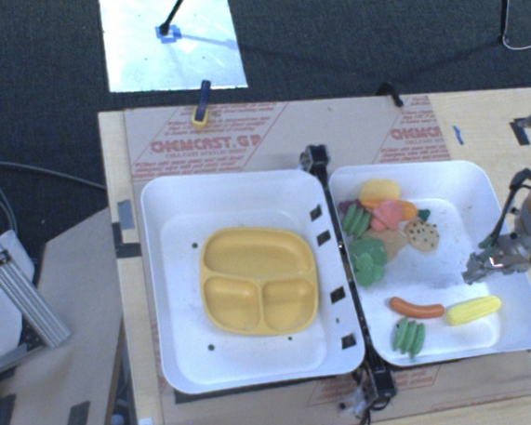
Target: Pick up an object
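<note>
The right bin [472, 178] holds several toy foods: a yellow piece [380, 189], a pink-red piece [392, 211], a speckled cookie [423, 235], a green broccoli [368, 259], an orange sausage [417, 308], a yellow corn cob [473, 309] and green beans [408, 335]. My gripper [491, 265] hangs over the right side of this bin, just above and to the right of the corn cob. Nothing is visibly held in it. The arm comes in from the right edge.
The left bin [168, 216] carries a yellow divided plate [258, 280]. Black clips run along the seam [336, 265] between the bins. Both bins rest on a cardboard sheet [239, 135]. A metal frame [10, 278] stands at the far left.
</note>
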`<state>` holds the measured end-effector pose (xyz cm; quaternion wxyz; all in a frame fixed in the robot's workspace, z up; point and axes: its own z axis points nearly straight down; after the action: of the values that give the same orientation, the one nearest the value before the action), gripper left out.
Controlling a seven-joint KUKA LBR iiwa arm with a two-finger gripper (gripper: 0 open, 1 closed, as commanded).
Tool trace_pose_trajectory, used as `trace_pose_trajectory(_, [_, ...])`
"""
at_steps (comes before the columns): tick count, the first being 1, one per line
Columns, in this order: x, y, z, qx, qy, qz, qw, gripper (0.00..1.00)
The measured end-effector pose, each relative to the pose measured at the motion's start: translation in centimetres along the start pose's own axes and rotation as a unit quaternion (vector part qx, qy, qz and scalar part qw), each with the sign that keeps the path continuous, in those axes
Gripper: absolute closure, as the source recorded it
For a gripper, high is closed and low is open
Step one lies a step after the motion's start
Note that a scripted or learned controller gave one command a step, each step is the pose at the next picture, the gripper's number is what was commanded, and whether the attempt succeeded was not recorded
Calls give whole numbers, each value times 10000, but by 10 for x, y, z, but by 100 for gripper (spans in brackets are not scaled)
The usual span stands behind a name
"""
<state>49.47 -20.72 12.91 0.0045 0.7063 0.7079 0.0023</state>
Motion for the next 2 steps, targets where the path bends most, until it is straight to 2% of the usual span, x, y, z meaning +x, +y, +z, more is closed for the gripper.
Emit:
trace_pose_trajectory(1, [0, 1, -10, -13, -5, -7, 10000, 100])
trace_pose_trajectory(2, [0, 1, -10, -10, -3, -1, 10000, 0])
